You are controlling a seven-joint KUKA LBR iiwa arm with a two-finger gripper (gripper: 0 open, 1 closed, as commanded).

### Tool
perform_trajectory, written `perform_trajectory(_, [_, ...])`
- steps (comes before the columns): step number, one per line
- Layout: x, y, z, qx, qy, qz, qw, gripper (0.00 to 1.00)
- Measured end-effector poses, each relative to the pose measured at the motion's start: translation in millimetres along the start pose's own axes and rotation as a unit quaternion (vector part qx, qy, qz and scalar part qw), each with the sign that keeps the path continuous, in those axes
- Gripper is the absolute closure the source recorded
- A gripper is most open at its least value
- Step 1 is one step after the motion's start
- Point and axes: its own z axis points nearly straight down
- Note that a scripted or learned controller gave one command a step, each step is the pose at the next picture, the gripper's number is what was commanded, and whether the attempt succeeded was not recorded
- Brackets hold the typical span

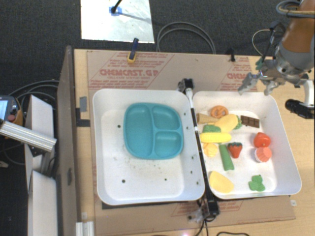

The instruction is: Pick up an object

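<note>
The right bin (pixel 288 154) holds several toy foods: an orange pretzel-like piece (pixel 218 111), a yellow corn cob (pixel 215 137), a green stick (pixel 226 157), a strawberry (pixel 236 149), a red tomato (pixel 262 139), a pink piece (pixel 264 154), a brown chocolate bar (pixel 250 121), a yellow wedge (pixel 221 182) and a small green piece (pixel 256 183). My gripper (pixel 258 85) hangs above the bench just beyond the right bin's far edge, its two grey fingers spread apart with nothing between them.
The left bin (pixel 110 181) holds a teal divided plate (pixel 152 131). A clamp (pixel 187 86) sits where the bins meet at the back. Cables loop behind the bench. A yellow-and-blue clip (pixel 133 53) lies on the cardboard at the rear.
</note>
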Motion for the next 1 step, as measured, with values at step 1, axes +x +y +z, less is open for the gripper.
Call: perform_trajectory(1, [47.8, -100.7, 96.7, 0.008, 0.003, 0.001, 1.0000, 0.00])
